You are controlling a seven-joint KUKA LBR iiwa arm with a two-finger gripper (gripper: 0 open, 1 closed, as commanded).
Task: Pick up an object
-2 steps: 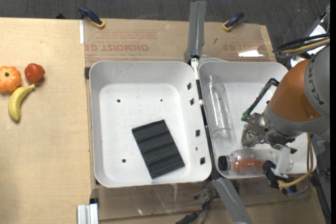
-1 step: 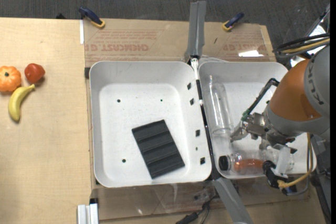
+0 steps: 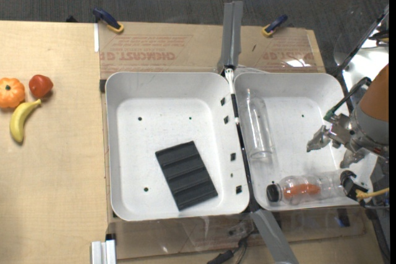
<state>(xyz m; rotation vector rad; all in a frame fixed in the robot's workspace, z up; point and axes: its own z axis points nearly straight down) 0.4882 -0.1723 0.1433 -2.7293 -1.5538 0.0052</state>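
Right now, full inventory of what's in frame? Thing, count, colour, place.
bins: 2, white, side by side on the bench
ridged block: 1, dark grey, left bin, toward the front
clear tube: 1, transparent, right bin, along its left wall
bottle: 1, clear with black cap and orange inside, lying at the right bin's front
tomato: 1, red, bench far left
orange fruit: 1, orange, beside the tomato
banana: 1, yellow, below them
clamps: 2, blue and orange, back edge of the cardboard
gripper: 1, grey, over the right bin's right side
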